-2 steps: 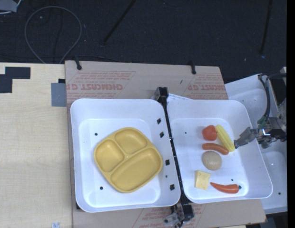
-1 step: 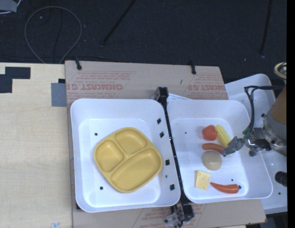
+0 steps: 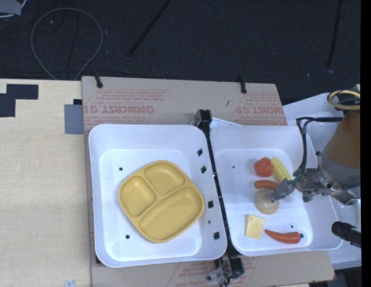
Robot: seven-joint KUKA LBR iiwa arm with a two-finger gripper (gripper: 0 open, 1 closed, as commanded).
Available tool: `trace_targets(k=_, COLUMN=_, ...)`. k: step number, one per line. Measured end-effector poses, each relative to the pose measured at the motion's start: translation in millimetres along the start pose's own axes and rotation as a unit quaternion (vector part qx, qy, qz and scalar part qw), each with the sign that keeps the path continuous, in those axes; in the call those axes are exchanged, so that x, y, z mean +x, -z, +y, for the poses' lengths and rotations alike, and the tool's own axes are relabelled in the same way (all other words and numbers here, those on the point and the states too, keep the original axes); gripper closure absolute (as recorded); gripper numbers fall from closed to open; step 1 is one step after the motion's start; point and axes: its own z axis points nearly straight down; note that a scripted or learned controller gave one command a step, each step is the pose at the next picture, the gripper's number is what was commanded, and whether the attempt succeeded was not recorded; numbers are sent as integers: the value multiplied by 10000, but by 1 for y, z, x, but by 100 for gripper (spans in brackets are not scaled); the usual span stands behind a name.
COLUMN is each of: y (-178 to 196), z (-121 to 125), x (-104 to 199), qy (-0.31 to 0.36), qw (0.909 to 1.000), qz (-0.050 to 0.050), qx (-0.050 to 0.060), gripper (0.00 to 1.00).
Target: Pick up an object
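The right bin [image 3: 245, 142] holds several small toy foods. A red tomato-like piece [image 3: 263, 167] lies beside a yellow corn cob [image 3: 280, 169]. Below them are a reddish sausage [image 3: 264, 185] and a round beige piece [image 3: 266, 205]. Nearer the front lie a yellow cheese slice [image 3: 254, 226] and a red chili pepper [image 3: 283, 237]. My gripper [image 3: 284, 190] reaches in from the right, low over the bin. Its tip is just right of the sausage and just above the round beige piece. I see nothing held in it.
A yellow divided plate [image 3: 161, 201] lies in the left bin [image 3: 108, 142]. A black divider [image 3: 213, 184] runs between the bins. My arm, with its orange band [image 3: 348, 137], stands over the right bin's right wall. Cardboard [image 3: 179, 103] lies behind the bins.
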Motion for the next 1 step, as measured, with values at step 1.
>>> trace_targets(k=1, y=-61, z=-6, x=7, qy=2, qw=10000, qz=4, qx=7, gripper=0)
